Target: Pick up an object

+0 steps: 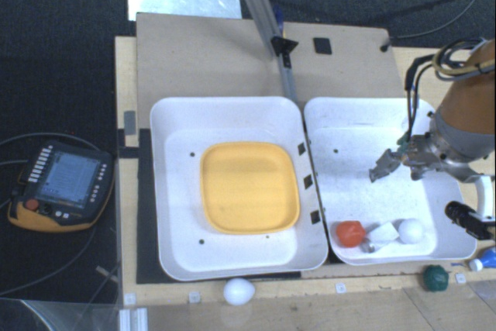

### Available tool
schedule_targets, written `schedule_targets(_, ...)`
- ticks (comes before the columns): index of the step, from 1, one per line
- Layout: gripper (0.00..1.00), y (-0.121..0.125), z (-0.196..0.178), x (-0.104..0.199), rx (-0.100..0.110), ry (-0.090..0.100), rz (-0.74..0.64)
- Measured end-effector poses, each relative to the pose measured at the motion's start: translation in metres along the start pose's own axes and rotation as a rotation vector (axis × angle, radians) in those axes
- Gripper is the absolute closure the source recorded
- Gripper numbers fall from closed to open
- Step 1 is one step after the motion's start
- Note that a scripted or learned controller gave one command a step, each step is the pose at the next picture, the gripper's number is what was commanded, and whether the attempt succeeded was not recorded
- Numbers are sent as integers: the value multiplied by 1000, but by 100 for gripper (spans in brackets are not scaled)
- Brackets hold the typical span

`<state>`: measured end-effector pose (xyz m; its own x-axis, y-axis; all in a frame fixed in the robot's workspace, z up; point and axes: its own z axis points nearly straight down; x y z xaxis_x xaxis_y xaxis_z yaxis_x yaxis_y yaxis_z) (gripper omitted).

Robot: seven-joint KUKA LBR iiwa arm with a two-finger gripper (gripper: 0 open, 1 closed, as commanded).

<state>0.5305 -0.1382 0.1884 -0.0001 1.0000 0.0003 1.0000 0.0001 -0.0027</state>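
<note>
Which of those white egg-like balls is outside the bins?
The white ball on the bench below the left bin; the other ball lies inside the right bin.

The scene is lit evenly and fairly brightly from above, and the two shallow white plastic bins [180,167] are washed to a faint bluish tint. Only soft, short shadows are cast. Slight softness and grain are seen throughout, and the dark carpeted floor [62,27] is rendered almost featureless.

Red ball [349,233], white pieces [397,232] along right bin's near edge
</note>
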Motion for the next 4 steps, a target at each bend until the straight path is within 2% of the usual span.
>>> schedule_targets(2, 0, 2, 100, -8, 0, 0, 0)
schedule_targets(3, 100, 4, 88, -8, -4, 0, 0)
schedule_targets(4, 100, 4, 30, -17, -8, -2, 0)
